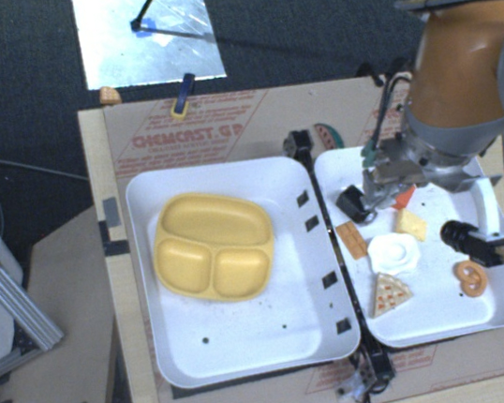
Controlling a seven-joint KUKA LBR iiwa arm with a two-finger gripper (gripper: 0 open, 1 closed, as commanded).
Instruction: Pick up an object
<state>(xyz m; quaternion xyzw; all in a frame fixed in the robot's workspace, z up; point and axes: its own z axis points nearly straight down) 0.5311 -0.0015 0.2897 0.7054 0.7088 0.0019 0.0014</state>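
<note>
Small black object (pixel 352 204) lies in the upper left part of the right bin (pixel 444 308), just left of the gripper (pixel 380 183), which hangs low over that same part of the bin. Whether the gripper is open or closed cannot be told from this angle (the wrist covers much of it). The arm (pixel 466 57), grey with its orange band, reaches in from the right above the bin's far edge. Just below the gripper shows a red piece (pixel 405 199), and right under that, touching it or nearly so, a yellow wedge (pixel 412 224). Left of the wedge, close to the wall between the bins, lies a brown cracker (pixel 351 240). A white round piece (pixel 394 253) sits beside the cracker near the bin's middle, with a waffle-patterned triangle (pixel 390 293) just below it. A pretzel (pixel 471 278) lies apart toward the lower right. The left bin (pixel 254 333) holds a yellow divided plate (pixel 212 247), lying flat. Both bins rest on a cardboard sheet (pixel 185 135) printed in red.
</note>
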